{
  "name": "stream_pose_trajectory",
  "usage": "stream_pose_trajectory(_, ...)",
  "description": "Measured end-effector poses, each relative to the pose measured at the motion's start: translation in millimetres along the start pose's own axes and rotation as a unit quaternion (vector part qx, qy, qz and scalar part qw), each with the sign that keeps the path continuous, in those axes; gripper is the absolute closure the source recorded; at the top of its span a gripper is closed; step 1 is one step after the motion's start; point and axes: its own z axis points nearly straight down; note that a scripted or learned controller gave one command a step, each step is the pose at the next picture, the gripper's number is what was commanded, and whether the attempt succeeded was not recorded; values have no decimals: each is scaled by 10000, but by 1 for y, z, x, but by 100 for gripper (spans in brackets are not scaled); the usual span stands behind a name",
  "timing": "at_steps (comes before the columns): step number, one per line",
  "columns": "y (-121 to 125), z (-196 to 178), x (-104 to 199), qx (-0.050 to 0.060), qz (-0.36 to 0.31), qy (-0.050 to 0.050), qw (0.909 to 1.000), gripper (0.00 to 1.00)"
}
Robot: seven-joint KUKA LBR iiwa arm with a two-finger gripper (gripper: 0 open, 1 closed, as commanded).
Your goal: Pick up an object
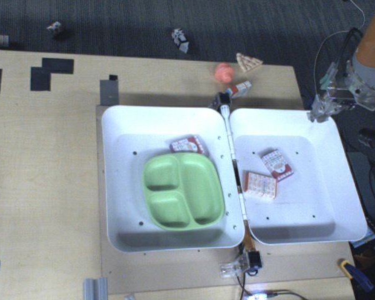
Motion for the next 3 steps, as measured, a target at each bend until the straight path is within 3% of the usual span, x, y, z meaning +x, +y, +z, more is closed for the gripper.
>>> stream_pose_trajectory(1,26,-67,-36,5,10,-1,10000,100)
stream_pose_trajectory(2,25,-25,36,27,-5,14,10000,100)
stream_pose_trajectory(3,13,3,81,28,-2,16,10000,100)
